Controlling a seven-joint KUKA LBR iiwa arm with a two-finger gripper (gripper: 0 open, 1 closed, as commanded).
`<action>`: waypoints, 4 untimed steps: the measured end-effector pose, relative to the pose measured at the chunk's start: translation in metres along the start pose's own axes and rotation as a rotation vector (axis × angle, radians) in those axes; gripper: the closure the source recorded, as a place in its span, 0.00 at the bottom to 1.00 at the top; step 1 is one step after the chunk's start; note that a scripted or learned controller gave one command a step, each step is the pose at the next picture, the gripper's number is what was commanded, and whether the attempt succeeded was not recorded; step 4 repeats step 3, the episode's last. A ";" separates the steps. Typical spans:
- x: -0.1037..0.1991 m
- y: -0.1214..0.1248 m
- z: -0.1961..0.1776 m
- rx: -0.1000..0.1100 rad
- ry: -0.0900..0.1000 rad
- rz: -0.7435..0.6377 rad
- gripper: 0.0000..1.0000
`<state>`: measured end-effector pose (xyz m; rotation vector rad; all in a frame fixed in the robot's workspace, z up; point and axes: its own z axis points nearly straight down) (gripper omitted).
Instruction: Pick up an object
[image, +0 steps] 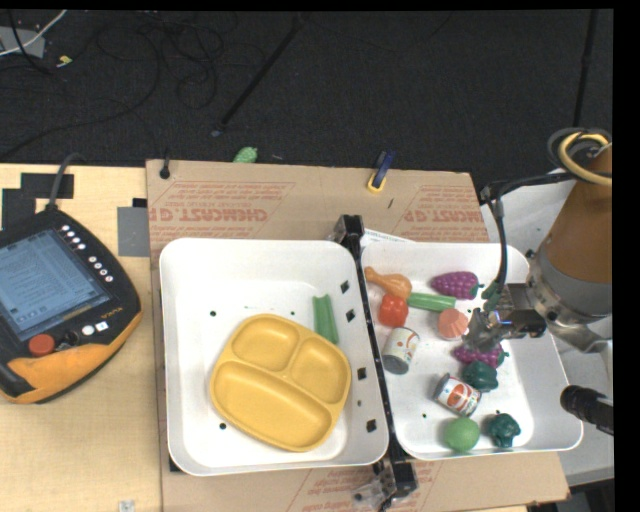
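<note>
Now the gripper (484, 335) hangs low over the dark purple grapes (478, 353) near the right bin's (420, 446) right edge. I can't tell its state. Toys crowd close, so it may bump the teal toy (481, 376) and grab nothing.

Two white bins stand side by side: the left bin (190, 300) and the right bin (540, 420). The left bin holds one yellow divided plate (280, 380) and, at 1 o'clock from it, one green stick (326, 318). The right bin holds two cans, one can (401, 348) at 10 o'clock from the other can (458, 394), and two purple grape bunches (455, 284) (478, 354). One handheld control pendant (55, 300) lies on the bench.
</note>
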<state>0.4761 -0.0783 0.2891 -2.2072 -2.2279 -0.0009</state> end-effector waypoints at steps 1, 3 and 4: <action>0.060 0.001 -0.065 -0.007 -0.002 0.002 1.00; 0.157 0.001 -0.125 -0.006 -0.003 0.005 1.00; 0.157 0.001 -0.125 -0.006 -0.003 0.005 1.00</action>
